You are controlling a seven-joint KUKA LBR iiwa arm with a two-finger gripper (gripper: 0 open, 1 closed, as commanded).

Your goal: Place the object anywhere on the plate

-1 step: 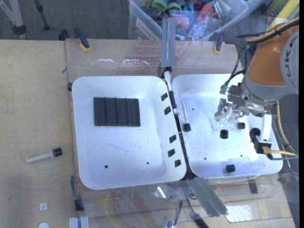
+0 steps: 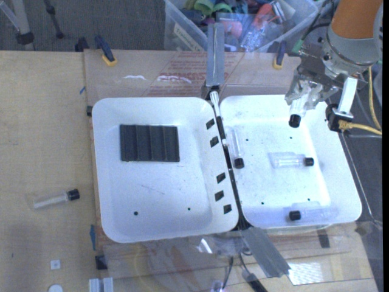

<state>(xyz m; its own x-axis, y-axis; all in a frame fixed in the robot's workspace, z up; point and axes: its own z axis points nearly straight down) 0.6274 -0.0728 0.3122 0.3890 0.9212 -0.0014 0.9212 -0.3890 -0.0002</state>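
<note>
The jaws (image 2: 302, 100) hang over the far part of the right bin (image 2: 340, 187), clenched on a clear vial (image 2: 295, 114) whose black cap points down, clear of the bin floor. The dark ribbed plate (image 2: 149, 143) lies in the left bin (image 2: 106, 163), well apart from the vial. Three more vials (image 2: 292, 160) lie in the right bin, and another (image 2: 55, 198) on the counter (image 2: 42, 132).

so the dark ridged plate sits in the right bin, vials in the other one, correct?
Not quite. The camera view shows the dark ridged plate in the left bin; the vials lie in the right bin, below the gripper.
</note>
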